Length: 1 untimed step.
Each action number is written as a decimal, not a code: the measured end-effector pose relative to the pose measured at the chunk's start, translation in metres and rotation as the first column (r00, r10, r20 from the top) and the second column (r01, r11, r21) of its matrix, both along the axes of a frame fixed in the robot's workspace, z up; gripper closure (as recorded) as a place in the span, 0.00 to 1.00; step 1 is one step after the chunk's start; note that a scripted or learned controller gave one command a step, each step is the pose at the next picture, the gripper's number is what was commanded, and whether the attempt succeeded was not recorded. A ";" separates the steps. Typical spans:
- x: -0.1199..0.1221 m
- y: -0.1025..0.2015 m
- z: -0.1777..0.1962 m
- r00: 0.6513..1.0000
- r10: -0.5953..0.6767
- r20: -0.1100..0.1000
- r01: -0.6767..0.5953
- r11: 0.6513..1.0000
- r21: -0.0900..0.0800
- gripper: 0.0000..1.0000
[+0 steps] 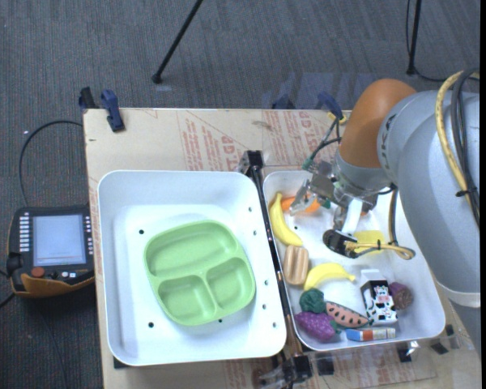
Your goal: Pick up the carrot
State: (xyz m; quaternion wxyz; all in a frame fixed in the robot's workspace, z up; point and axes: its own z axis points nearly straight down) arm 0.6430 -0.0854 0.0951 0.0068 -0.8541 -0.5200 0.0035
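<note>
carrot (295, 204) lying orange in the right bin's (425, 286) upper left, beside a banana (284, 223); jaws (306, 198) lowered right at it, apparently to grasp; grip state impossible to tell.

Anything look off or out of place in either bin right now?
Nothing stands out. The green plate lies flat in the left bin; toy foods crowd the right bin unspilled. The claw hangs over the carrot at that bin's far end.
</note>
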 end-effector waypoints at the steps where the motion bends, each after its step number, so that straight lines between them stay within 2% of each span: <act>1: -0.002 -0.035 -0.011 0.947 -0.322 -0.008 0.322 0.947 -0.008 0.00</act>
